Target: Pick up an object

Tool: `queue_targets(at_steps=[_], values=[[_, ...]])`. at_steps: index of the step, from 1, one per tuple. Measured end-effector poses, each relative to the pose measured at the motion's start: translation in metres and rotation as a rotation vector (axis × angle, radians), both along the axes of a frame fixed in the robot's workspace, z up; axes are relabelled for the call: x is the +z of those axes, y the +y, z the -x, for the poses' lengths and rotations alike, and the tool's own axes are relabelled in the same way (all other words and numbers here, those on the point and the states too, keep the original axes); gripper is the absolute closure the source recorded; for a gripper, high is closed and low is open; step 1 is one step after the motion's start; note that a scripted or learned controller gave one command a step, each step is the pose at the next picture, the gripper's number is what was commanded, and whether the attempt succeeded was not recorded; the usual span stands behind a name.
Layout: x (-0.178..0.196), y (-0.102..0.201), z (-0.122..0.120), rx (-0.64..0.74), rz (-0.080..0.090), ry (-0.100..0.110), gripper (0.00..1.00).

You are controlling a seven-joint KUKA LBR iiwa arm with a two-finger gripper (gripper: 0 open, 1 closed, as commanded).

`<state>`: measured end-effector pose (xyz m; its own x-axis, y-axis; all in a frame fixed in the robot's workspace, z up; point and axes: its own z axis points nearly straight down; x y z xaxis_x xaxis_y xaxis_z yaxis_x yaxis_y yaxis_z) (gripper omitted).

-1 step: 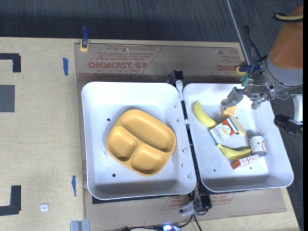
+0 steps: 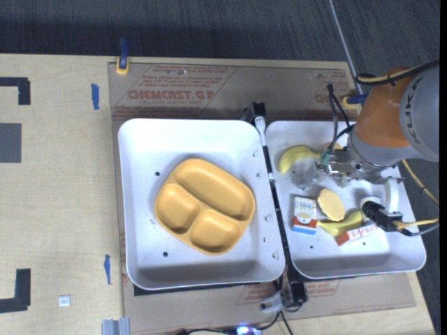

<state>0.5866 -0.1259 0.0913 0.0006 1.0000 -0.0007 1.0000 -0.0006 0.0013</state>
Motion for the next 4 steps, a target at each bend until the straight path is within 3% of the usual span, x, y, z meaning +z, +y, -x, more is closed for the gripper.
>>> queue_targets(at_steps=[1,2,3,4], values=[[-0.005,0.02,0.083,0.0,-0.001,0.0,0.0],[0.005,0.019,0.081,-0.001,0.002,-0.008,1.0],[0.005,0.019,0.081,-0.001,0.002,-0.008,0.0],[-0.005,0.034,0.105,0.0,0.001,-0.005,0.0]])
